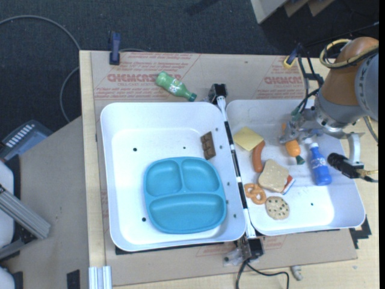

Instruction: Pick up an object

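The right bin (340,212) holds a yellow cheese slice (248,139), a red sausage (258,156), a sandwich (274,176), a pretzel (255,192), a cookie (277,208), a small orange carrot-like piece (293,149) and a blue bottle (319,164). My gripper (295,135) reaches down into the bin's upper right part, directly above and close to the orange piece, with the blue bottle just to its right. The wrist body hides how the gripper meets the orange piece.
In the left bin (123,143) lie a blue divided plate (183,194) and a brown chocolate bar (208,145) near the dividing rim. A green bottle (175,86) rests on the cardboard behind the bins. Cables hang by the arm at right.
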You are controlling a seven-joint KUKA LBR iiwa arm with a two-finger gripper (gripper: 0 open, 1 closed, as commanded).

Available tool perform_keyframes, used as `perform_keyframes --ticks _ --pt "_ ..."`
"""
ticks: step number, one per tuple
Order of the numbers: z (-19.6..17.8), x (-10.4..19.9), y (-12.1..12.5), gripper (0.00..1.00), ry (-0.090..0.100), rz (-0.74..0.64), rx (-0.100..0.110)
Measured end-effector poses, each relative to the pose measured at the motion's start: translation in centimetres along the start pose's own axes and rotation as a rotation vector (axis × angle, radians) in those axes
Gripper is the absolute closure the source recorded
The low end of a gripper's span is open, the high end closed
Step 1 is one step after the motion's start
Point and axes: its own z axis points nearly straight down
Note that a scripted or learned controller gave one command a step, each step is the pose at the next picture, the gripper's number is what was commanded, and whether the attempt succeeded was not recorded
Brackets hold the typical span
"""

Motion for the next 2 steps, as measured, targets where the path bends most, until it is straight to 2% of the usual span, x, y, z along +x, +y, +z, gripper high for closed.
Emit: perform_keyframes --ticks 1,2 --pt "-13.0 6.3 0.0 1.00 0.001 0.001 -0.002" --pt "-14.1 12.5 -2.1 1.00 0.003 0.001 0.003"
